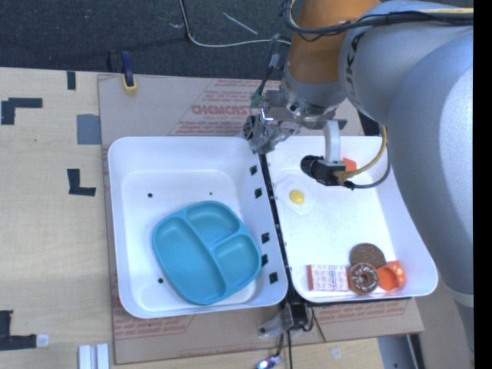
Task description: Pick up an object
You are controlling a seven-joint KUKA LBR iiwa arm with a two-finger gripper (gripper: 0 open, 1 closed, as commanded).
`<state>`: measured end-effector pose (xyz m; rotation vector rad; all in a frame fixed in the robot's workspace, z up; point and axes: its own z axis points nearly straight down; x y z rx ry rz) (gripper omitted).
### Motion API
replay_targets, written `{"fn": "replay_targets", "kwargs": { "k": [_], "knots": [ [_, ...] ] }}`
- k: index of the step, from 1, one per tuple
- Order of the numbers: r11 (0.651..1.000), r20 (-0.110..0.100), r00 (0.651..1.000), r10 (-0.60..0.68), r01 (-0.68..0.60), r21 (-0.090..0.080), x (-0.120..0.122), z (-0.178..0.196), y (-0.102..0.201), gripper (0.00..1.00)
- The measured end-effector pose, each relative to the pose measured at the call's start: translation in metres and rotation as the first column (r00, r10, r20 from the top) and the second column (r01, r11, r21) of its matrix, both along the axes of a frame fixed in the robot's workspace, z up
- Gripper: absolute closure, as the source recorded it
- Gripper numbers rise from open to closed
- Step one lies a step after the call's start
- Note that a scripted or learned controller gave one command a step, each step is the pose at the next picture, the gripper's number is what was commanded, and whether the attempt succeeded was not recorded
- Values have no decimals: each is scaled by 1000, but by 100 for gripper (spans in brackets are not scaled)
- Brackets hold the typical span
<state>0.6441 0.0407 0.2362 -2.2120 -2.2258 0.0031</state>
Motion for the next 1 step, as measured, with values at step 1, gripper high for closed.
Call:
{"fn": "replay_targets", "kwargs": {
  "k": [1],
  "knots": [
    [1000, 3, 1000, 0, 0, 0, 3, 0, 49, 100]
  ]
}}
